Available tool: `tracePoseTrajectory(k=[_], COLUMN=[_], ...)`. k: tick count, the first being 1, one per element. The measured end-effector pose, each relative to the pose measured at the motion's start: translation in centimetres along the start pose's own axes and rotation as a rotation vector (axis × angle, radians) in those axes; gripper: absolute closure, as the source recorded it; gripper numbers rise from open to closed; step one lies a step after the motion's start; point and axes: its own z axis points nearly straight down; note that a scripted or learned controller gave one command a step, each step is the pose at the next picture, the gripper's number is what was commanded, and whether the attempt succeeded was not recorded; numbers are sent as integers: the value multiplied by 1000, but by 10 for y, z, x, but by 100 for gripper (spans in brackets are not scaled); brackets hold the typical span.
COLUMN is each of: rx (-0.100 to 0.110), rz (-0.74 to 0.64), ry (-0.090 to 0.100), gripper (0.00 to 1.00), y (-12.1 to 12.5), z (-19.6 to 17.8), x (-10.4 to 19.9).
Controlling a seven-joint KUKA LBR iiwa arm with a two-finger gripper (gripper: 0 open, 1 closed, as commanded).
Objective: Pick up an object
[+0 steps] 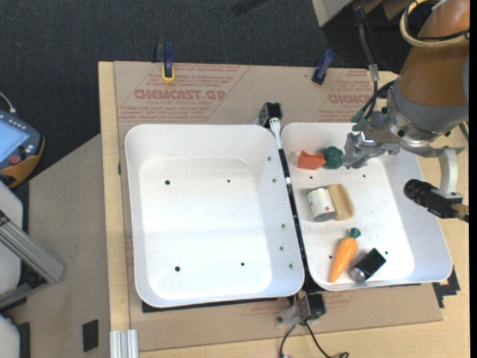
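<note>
My gripper [358, 155] hangs over the far part of the right bin [425, 233], just right of a small orange-red piece with a dark green end [317, 159]. Nothing is visible between its fingers. A white cylinder [321, 203] lies against a tan wooden block [343, 201] in the bin's middle. Toward the near edge, an orange toy carrot [343, 256] rests beside a black and grey object [367, 265].
The left bin [201, 215] sits beside the right one on a cardboard sheet [223, 88]. Blue clamps [167, 60] hold the sheet at the far edge. A black bracket [431, 195] sticks out over the right bin's right side.
</note>
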Motion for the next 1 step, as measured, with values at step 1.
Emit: tracePoseTrajectory(k=[1], rx=[14], rz=[7], ry=[2], gripper=[100], y=[-61], z=[-3], x=[35])
